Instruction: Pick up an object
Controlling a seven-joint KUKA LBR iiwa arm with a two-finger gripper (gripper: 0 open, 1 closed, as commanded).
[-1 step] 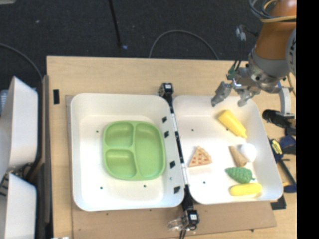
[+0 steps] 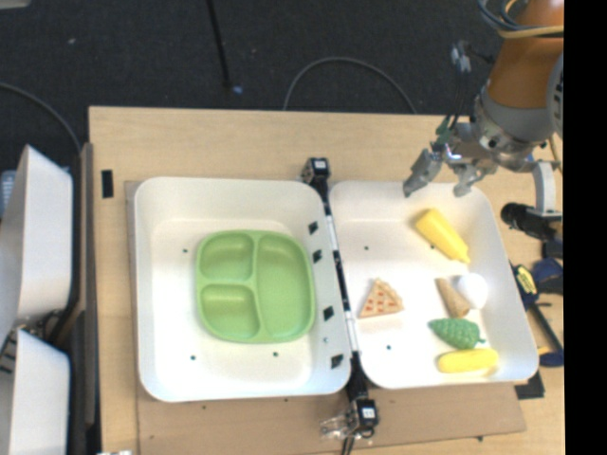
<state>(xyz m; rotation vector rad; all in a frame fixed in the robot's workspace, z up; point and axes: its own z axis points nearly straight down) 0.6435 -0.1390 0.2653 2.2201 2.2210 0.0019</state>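
White bins sitting side by side: left bin (image 2: pixel 161 368) w/ a green divided tray (image 2: pixel 254 285); right bin (image 2: pixel 379 207) w/ pizza slice (image 2: pixel 380 300), yellow corn (image 2: pixel 442 234), wooden piece (image 2: pixel 452 297), white ball (image 2: pixel 471 290), green veg (image 2: pixel 455 332) & banana (image 2: pixel 467 360). Gripper (image 2: pixel 439 180) hanging over right bin's far edge, fingers spread wide, gripping nothing, just beyond the corn.

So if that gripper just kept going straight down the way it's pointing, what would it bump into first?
Most likely the bare white floor at the far edge of the right bin, or its rim. The gripper hangs open there, and the nearest item, the yellow piece, lies slightly nearer the camera. Depth is hard to judge from this slanted view.
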